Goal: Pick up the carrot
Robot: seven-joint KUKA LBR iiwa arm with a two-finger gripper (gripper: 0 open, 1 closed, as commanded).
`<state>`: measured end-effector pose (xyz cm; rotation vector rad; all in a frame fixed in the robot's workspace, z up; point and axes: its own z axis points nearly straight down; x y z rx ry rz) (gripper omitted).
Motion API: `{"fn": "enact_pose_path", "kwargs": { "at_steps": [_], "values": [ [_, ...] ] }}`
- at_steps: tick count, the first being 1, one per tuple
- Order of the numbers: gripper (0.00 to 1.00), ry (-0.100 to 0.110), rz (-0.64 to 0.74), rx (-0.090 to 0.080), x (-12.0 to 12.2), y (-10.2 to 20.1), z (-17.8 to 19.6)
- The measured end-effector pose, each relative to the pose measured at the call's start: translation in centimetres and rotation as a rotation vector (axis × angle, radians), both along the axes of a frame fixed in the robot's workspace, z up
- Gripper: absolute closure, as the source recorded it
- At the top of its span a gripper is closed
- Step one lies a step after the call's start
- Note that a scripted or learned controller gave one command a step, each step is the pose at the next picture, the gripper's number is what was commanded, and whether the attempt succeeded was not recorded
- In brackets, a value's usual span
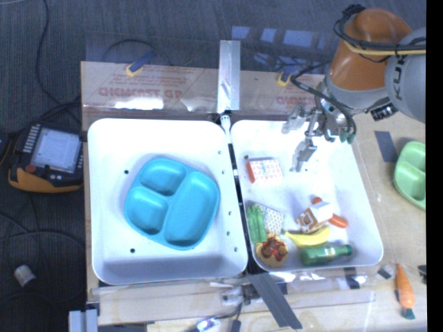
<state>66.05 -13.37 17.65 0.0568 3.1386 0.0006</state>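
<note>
Down at the near right corner of the surface, outside both bins, you can see the carrot (404, 290) lying on its own. Your gripper (302, 159) hangs over the far part of the right bin (360, 185), well apart from it. I cannot tell if the fingers are open or closed. To do this step well, I think you should lift clear of the bin wall, move across past the banana (309, 236) and green bottle (325, 254), then come down with the fingers on either side of the carrot's thin body.
</note>
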Motion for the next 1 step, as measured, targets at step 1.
{"fn": "enact_pose_path", "kwargs": {
  "at_steps": [1],
  "values": [
    [0.0, -0.009, 0.076, -0.003, -2.32, -4.57, -8.75]
  ]
}}
